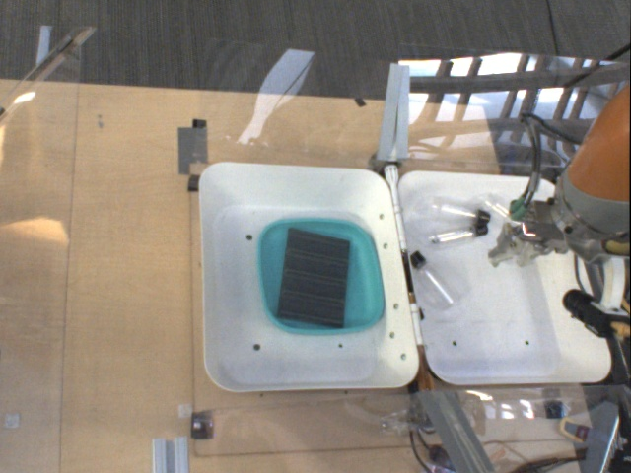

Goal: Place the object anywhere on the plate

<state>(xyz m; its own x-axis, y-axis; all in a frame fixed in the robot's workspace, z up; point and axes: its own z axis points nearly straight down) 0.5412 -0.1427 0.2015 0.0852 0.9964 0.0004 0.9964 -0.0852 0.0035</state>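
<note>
A dark grey ribbed rectangular block [315, 277] lies flat on the teal plate [367, 284], roughly in its middle, tilted slightly. The plate sits in the left white bin [229, 294]. My gripper [513, 240] hangs low over the right white bin [513, 343], near its upper right part, well away from the block and plate. Nothing can be seen held in it. The arm's orange band [607, 154] is above it at the right edge.
A few small clear and black bits [461, 229] lie in the right bin's upper left area, just left of the gripper. A raised divider [404, 264] separates the two bins. Cables and metal framing crowd the far right and bottom right.
</note>
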